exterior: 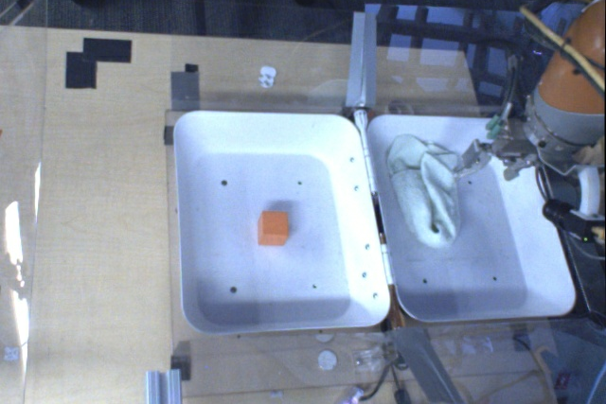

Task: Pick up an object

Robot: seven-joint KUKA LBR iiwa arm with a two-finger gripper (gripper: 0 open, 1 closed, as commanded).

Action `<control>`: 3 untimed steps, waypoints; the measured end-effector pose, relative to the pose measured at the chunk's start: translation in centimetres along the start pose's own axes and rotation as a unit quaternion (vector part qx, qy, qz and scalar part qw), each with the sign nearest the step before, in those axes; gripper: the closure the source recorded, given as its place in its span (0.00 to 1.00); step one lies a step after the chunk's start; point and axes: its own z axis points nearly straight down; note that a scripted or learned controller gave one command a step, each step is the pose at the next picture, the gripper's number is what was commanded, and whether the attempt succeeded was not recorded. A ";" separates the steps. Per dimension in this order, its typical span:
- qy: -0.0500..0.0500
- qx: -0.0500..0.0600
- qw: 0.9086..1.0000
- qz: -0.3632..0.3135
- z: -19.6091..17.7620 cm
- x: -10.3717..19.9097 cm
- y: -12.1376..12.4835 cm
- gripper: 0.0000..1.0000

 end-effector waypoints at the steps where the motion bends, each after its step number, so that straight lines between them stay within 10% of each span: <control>1: 0.000 -0.001 1.000 0.009 1.0 4.9 4.8 0.00; 2: 0.000 -0.003 0.999 0.041 10.1 3.0 1.9 0.00; 3: 0.001 -0.004 0.999 0.040 9.0 3.1 2.1 1.00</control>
